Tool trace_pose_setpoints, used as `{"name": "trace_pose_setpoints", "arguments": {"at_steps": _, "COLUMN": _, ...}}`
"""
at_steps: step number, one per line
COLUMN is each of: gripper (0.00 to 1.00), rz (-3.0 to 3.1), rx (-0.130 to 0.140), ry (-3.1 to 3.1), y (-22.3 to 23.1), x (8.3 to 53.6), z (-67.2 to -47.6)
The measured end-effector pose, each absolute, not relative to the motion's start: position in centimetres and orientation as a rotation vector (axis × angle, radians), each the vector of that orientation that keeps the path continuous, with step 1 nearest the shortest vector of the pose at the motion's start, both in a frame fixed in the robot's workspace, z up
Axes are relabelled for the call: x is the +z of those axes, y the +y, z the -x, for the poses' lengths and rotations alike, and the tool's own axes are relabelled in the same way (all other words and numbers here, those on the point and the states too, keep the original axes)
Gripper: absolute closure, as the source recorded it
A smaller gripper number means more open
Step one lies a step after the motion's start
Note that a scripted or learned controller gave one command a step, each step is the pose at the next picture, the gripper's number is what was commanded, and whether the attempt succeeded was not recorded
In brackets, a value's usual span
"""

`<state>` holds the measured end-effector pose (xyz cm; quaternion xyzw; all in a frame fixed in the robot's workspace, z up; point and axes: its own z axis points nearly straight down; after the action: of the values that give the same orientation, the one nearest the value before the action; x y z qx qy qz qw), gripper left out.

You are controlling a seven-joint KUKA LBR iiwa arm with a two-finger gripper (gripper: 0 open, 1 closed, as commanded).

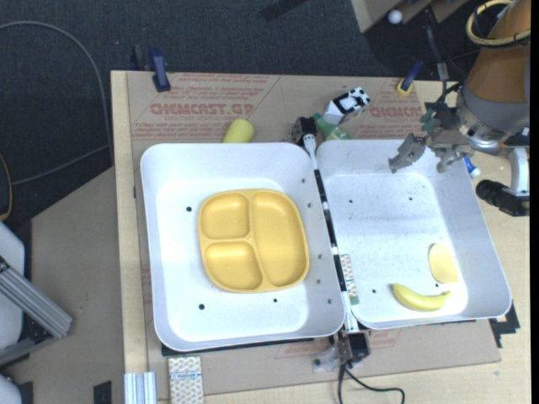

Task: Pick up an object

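Observation:
A yellow banana (419, 297) lies near the front edge of the right bin (379, 217). Just behind it rests a pale yellow oval piece (443, 262). A yellow three-part plate (253, 240) sits in the middle of the left bin (168, 225). My gripper (425, 154) hovers over the far right corner of the right bin, well behind the banana. Its two fingers are spread apart with nothing between them.
Behind the bins on the cardboard lie a yellow cylinder (239, 130), a small black-and-white toy (349, 102) and a blue clamp (157, 68). The arm's grey body with its orange band (501, 74) stands at the right edge.

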<state>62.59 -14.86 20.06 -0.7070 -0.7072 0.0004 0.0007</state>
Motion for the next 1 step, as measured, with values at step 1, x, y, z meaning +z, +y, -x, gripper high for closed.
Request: {"name": "trace_pose_setpoints", "arguments": {"at_steps": 1, "gripper": 0.00, "rz": 2.222, "rx": 0.002, "ry": -2.219, "y": -14.46, "x": 13.96, "z": -54.36}}
